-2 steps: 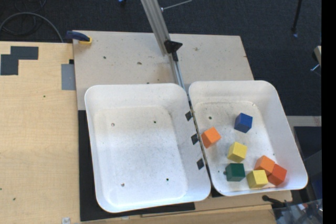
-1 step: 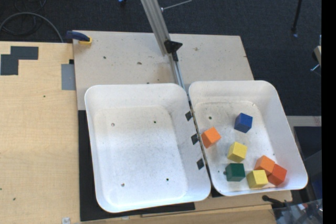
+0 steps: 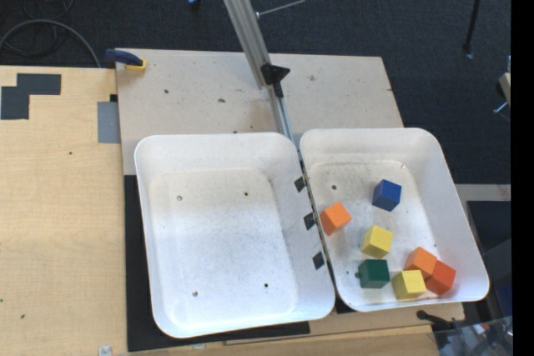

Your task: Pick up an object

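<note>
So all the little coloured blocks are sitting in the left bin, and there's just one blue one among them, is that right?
Not quite. The blocks sit in the right bin, not the left bin, as the camera view shows. The rest holds: there is just one blue block among them, alongside orange, yellow, green and red ones.

Scuffed matt white plastic bins [image 3: 167,154], pale wooden bench [image 3: 50,179], matt painted blocks [image 3: 386,194]

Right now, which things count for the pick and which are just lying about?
For the pick, all in the right bin:
blue cube
two orange cubes
two yellow cubes
green cube
red cube

Lying about:
left bin
metal post
blue clamp
</note>
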Controlling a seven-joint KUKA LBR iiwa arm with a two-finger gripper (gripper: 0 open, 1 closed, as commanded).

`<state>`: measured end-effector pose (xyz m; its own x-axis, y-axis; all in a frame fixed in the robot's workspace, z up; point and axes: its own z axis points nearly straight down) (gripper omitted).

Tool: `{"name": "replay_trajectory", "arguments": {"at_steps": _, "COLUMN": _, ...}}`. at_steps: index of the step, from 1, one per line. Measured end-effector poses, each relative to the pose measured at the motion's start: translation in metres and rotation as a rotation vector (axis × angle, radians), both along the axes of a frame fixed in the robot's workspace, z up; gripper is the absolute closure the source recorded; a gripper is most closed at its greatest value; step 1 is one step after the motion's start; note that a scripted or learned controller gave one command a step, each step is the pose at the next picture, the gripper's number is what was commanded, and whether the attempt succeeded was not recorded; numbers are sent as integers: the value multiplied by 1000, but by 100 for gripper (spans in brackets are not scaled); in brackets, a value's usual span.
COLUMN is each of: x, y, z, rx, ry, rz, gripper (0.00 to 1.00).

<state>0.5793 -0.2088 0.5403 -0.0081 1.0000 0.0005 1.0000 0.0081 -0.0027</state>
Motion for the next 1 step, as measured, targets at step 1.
{"name": "replay_trajectory", "arguments": {"at_steps": 1, "x": 0, "y": 0, "z": 0, "rx": 0, "ry": 0, "rz": 1, "gripper": 0}}
